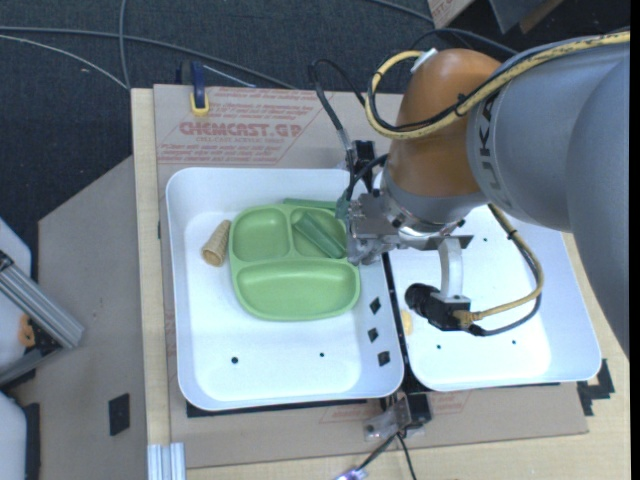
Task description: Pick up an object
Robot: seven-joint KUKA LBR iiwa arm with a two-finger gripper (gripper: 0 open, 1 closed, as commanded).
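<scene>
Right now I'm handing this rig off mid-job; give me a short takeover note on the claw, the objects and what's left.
Claw: down at the right rim of the left bin, at the edge of the green divided plate; its grip is hidden under the wrist.
Objects: the plate lies flat in the left bin, a small tan cone touching its left edge.
Done: nothing visibly lifted.
Left: grasp one object and raise it.

tool fingers hidden under wrist, green tray's right edge partly covered
</scene>
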